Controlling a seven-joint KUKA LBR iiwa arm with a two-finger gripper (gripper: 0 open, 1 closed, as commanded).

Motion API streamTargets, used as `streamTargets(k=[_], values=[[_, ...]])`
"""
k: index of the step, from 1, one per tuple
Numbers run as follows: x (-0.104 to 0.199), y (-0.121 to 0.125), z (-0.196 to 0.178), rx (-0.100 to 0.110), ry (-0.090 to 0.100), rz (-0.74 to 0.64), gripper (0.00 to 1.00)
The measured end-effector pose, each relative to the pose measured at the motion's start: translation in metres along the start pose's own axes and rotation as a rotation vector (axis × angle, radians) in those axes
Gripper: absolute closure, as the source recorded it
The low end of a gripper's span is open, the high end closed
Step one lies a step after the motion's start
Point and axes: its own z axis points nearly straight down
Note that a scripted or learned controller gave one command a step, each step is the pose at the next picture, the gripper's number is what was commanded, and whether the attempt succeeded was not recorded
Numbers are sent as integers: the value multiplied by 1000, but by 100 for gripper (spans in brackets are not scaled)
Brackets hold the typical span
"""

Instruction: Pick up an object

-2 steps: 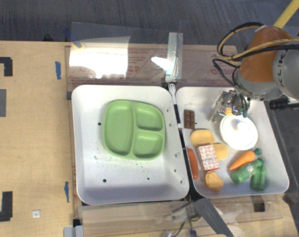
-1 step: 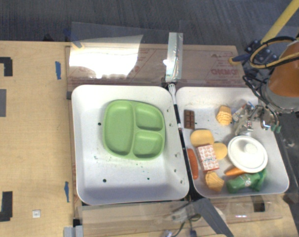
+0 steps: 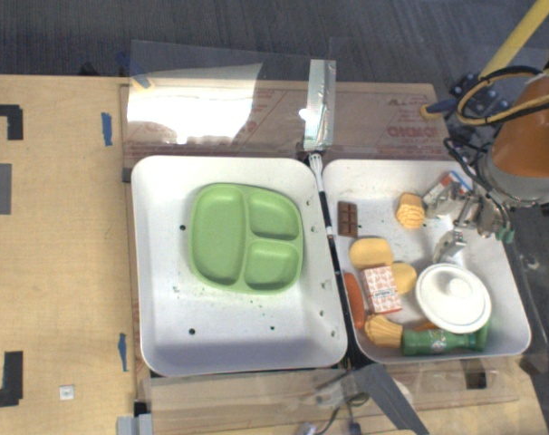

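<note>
Nearest the lens, a green bottle [image 3: 443,341] lies along the right bin's [image 3: 519,306] front wall, well below the gripper [image 3: 467,214]. A white bowl [image 3: 452,296] sits just below the gripper and a small yellow toy [image 3: 409,211] just to its left. Whether the gripper is open or closed cannot be told; nothing visibly sits in it. Far to its left, a green divided plate [image 3: 245,236] rests in the left bin [image 3: 157,270].

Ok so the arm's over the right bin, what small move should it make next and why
Probably a short descent and a nudge toward the corn-like yellow piece. The gripper hangs at the right bin's upper right, beside that piece with nothing seen between its fingers, and the piece lies apart from the crowded pile.
</note>
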Motion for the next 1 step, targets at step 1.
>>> streamTargets(k=[1], values=[[86, 48, -36, 0, 4, 419, 0]])
